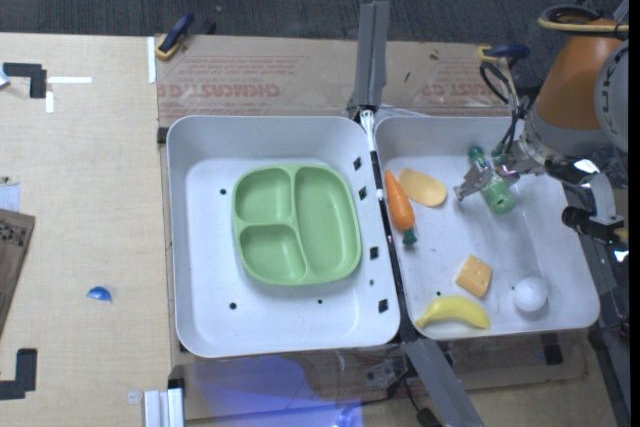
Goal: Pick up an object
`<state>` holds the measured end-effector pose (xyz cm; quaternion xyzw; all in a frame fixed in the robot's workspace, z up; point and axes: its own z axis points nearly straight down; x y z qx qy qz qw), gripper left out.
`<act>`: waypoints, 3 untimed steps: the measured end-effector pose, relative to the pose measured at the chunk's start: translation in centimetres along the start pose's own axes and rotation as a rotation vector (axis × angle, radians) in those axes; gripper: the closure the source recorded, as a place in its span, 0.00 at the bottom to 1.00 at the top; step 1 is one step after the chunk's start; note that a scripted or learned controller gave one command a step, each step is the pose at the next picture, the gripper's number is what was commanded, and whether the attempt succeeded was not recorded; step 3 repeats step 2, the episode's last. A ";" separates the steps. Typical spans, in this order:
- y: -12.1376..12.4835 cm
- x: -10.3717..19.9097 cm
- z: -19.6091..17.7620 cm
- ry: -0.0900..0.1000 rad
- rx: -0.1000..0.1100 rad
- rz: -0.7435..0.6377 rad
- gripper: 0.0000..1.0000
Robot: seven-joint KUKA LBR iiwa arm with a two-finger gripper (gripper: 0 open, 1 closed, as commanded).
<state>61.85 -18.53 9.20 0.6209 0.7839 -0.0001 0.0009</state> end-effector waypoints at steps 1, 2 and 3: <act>0.1 -0.1 -1.0 -0.001 -0.002 0.002 1.00; 3.7 2.8 -10.4 0.000 0.001 0.135 1.00; 3.7 2.8 -10.4 0.000 0.001 0.135 1.00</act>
